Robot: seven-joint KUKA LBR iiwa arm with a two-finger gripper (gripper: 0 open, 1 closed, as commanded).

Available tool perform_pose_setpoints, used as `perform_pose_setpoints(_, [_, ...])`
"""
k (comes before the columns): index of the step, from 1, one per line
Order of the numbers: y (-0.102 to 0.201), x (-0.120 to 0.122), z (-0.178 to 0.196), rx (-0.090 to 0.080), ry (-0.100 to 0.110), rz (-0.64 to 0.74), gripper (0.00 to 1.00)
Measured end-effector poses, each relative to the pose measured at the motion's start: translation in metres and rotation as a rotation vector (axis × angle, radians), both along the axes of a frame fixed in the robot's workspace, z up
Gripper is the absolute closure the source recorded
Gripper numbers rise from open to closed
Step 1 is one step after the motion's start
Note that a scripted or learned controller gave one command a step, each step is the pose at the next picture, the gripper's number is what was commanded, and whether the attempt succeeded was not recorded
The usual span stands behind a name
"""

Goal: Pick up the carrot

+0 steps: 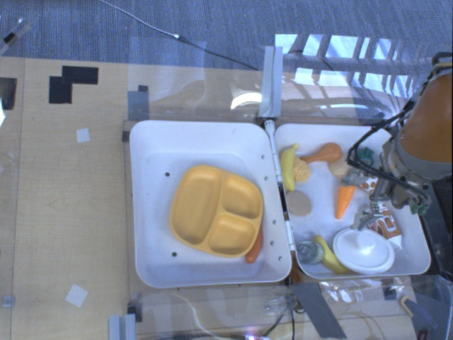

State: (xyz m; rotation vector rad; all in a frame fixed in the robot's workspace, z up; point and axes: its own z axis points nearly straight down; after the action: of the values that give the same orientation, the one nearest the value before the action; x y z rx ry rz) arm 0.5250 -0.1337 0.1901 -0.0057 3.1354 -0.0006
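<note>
We are looking down on a robotics lab or test cell rather than any home or kitchen. A pale wooden bench (64, 211) carries two shallow white plastic bins (152, 190) clamped side by side, with a grey metal bracket (270, 80) standing at their shared edge and clear plastic sheeting (205, 94) laid around them. Black square marker patches (71, 82) are stuck to the bench top, and a thin dark cable (141, 21) runs across blue-grey office carpet (212, 6) beyond it. We see a grey robot arm with an orange band (428, 129) reaching in over toy plastic food, such as a yellow divided plate (216, 210).
</note>
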Motion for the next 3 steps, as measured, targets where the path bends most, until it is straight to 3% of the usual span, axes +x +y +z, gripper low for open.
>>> perform_pose_setpoints(1, [0.03, 0.05, -0.05, 0.002, 0.001, 0.028, 0.0])
perform_pose_setpoints(2, [0.018, 0.036, -0.1, 0.001, -0.008, -0.057, 0.0])
perform_pose_setpoints(3, [0.019, 0.039, -0.087, 0.0, -0.015, -0.051, 1.0])
